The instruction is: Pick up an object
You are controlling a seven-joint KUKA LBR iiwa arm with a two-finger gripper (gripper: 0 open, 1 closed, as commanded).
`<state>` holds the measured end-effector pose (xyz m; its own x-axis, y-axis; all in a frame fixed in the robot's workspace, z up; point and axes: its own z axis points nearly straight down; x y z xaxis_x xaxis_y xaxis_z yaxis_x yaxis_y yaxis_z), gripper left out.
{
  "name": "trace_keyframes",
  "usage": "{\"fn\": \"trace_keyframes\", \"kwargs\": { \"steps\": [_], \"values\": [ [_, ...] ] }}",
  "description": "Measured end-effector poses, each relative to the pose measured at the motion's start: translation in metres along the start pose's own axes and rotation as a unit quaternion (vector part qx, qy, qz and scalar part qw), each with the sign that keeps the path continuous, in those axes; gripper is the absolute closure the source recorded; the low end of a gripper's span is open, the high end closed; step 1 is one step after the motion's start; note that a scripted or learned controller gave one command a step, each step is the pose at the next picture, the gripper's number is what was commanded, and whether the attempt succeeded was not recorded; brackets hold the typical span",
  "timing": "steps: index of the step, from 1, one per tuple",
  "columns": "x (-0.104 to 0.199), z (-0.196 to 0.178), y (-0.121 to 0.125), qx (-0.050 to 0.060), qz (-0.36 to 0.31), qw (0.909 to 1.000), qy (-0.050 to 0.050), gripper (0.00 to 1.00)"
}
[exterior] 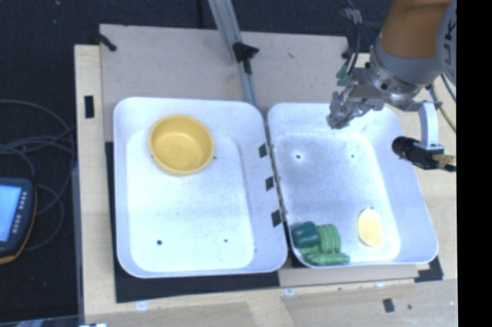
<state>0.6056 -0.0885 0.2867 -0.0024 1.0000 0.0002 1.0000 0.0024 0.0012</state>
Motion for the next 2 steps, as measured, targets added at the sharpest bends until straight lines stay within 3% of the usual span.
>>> {"fn": "trace_keyframes", "kwargs": {
  "steps": [2],
  "values": [
    [0.082,0.027,-0.059,0.001,0.000,1.0000,0.000,1.00]
  ]
}}
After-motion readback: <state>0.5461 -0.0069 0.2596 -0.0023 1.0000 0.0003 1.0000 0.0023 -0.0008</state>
